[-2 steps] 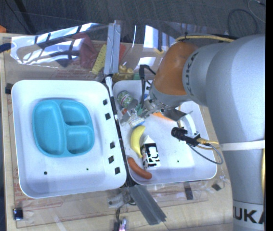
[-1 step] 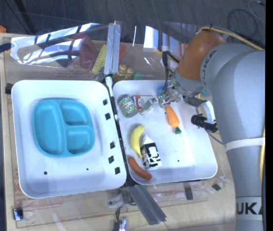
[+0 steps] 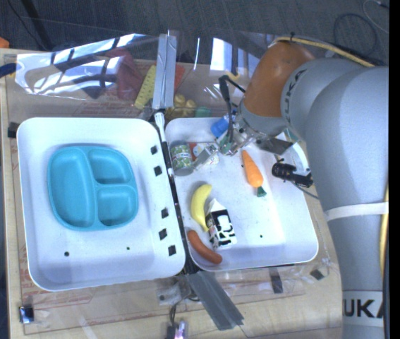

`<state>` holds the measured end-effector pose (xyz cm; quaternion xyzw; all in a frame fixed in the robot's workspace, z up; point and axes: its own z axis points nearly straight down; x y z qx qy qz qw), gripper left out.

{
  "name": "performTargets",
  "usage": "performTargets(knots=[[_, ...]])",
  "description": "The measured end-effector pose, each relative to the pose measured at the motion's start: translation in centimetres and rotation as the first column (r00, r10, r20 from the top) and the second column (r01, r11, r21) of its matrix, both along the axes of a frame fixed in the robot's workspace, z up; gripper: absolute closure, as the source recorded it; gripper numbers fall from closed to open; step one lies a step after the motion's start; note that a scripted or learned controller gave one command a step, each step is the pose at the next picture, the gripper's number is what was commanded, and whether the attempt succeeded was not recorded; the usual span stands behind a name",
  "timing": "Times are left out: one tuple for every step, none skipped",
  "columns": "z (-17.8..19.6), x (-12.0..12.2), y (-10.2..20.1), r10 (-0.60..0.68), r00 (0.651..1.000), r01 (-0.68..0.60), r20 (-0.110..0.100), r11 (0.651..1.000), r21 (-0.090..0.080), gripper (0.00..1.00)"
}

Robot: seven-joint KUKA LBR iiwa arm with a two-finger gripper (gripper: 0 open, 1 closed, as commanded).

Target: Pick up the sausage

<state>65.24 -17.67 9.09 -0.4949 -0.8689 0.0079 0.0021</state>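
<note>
Since your gripper (image 3: 229, 141) sits at the right bin's (image 3: 295, 242) 11 o'clock (can't tell its state), the sausage (image 3: 204, 248) at 7 o'clock lies untouched.

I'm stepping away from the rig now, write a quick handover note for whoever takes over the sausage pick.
Gripper: near the back of the right bin, by a small can; finger state unclear, nothing visibly held.
Sausage: lying at the right bin's front left corner, beside the banana and a black-and-white carton.
Done: nothing yet; sausage untouched.
Left: bring the gripper forward to the sausage, grasp, lift.
</note>
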Motion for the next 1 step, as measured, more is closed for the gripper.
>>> performTargets(knots=[[0.77, 0.1, 0.54, 0.01, 1.0, -0.01, -0.005, 1.0, 0.006, 1.0]])
